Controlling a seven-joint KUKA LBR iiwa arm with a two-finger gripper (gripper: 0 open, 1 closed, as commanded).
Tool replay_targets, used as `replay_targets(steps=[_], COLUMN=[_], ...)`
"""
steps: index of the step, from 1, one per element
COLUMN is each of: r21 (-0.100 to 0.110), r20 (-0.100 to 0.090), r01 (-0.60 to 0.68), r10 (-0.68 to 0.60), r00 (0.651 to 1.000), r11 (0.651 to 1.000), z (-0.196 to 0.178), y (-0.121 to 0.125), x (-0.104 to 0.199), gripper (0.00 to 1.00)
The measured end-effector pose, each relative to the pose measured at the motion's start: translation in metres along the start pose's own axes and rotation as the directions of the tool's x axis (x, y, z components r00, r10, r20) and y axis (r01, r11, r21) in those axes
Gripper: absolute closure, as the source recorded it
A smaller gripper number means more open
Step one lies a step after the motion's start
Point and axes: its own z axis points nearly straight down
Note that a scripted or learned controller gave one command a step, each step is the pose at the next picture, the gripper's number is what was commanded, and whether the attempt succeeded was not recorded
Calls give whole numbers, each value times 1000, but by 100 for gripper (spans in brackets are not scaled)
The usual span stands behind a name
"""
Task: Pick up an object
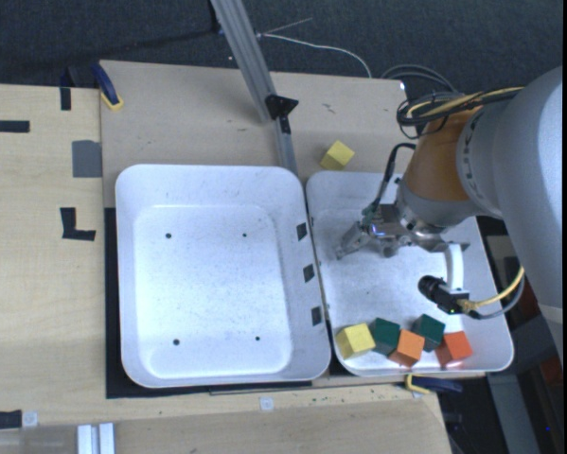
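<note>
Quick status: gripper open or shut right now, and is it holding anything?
Gripper: over the right bin, well above the blocks; open or shut cannot be told, nothing seen held.

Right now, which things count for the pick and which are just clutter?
For the job:
- gripper
- right white bin
- yellow cube, two dark green blocks and two orange blocks clustered at its near edge

Lying about:
- left white bin
- yellow block on bench
- grey metal bar

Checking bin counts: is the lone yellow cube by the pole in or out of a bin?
Out. The yellow cube sits on the bench, just beyond the right bin's far rim.
</note>
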Motion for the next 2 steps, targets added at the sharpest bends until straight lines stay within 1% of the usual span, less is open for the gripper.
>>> replay_targets(steps=[1, 2], r21=[-6, -4], r20=[-2, 3], r01=[4, -3], r10=[-4, 3], r00=[1000, 1000], r11=[1000, 1000], z=[-100, -96], y=[-72, -60], x=[68, 29], gripper=[0, 0])
